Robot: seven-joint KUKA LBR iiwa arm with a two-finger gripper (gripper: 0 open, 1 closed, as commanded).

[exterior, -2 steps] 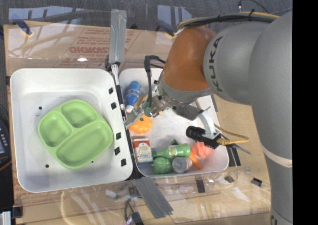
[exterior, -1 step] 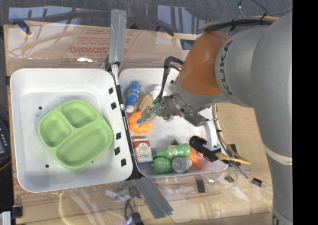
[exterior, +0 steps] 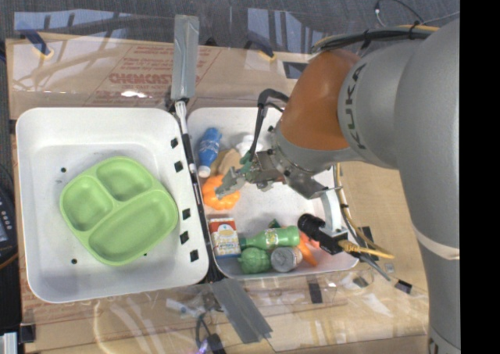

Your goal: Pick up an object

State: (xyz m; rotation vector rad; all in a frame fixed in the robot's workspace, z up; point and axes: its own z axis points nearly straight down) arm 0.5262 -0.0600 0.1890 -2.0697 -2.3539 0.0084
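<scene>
Half of right bin (exterior: 234, 119) hidden by my arm; hand (exterior: 234, 180) over orange object (exterior: 219, 194), grip state unreadable.

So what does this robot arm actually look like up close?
The arm is bulky and rounded, with smooth grey casing and black KUKA lettering on its side. A broad orange band wraps it above the wrist. Thin black cables loop along its upper side. At its end sits a small metal gripper, darker and more angular than the arm.
</scene>
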